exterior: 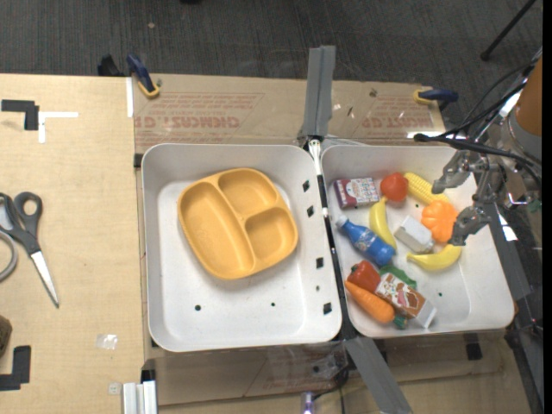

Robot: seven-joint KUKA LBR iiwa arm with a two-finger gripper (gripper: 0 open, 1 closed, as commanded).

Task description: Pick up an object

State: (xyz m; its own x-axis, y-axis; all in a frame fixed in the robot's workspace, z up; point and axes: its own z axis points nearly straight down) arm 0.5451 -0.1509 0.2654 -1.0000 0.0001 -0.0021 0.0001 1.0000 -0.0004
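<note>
Toys (405,248) in right bin (483,313)

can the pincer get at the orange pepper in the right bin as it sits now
Probably yes. The pincer hangs just right of the orange pepper, which lies on top, nothing over it.

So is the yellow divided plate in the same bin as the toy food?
No, the yellow divided plate lies alone in the left bin, while the toy food fills the right bin.

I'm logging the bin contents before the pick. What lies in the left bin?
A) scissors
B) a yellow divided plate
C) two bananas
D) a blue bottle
B: the yellow divided plate lies alone in the left bin, its three compartments facing up.
</note>
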